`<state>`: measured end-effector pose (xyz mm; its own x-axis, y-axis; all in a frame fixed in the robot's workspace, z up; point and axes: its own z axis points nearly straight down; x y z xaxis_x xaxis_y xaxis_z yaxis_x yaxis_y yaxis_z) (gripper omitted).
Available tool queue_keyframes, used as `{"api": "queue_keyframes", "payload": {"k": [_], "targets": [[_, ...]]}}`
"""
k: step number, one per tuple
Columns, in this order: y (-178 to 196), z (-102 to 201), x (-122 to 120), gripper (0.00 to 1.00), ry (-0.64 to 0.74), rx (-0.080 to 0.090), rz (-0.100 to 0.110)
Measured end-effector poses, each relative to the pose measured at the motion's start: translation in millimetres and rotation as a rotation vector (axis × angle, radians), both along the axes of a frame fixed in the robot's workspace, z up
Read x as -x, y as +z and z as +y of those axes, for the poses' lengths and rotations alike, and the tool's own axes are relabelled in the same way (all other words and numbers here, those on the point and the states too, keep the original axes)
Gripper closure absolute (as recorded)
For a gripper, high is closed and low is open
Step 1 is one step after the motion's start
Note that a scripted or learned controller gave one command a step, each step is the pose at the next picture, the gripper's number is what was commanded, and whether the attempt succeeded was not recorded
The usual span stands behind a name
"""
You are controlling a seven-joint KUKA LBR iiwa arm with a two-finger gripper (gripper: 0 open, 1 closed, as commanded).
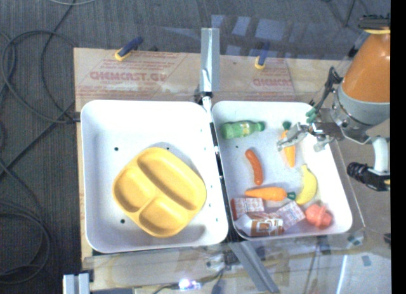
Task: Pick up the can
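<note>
Far to the pincer's left, one shallow white plastic bin (89, 159) held one yellow moulded compartment tray (160, 190). The second white bin (273, 175), beneath the pincer, held the rest. One green plastic bottle (241, 128) lay just to its left and one reddish sausage (254, 166) below-left. The task's thing, one brown-and-white metal can (263, 226), lay on its side well below and left of the pincer, at the bin's near wall, beside what appeared to be red-and-white packets (290, 211). There were two orange carrots, one (266, 193) below-left and one (290, 154) directly under the pincer. One yellow banana (308, 186) and one red fruit (318, 216) lay below-right. The grey two-finger pincer (293, 137) hung over the upper carrot; whether it was open or closed could not be determined. Judgement: can untouched, approach, grasp and lift all outstanding.
</note>
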<state>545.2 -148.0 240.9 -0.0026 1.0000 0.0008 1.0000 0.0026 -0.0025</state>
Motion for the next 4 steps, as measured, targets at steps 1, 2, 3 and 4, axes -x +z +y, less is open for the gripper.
{"api": "queue_keyframes", "payload": {"k": [1,2,3,4], "targets": [[-114.1,54.3,-36.3,0.0,-0.02,0.0,0.002],[-155.5,19.8,-109.7,0.0,-0.06,-0.006,0.035],[-151.0,24.7,-22.4,0.0,0.156,0.005,-0.013],[-154.4,42.7,-116.2,0.0,0.19,0.002,0.034]]}}
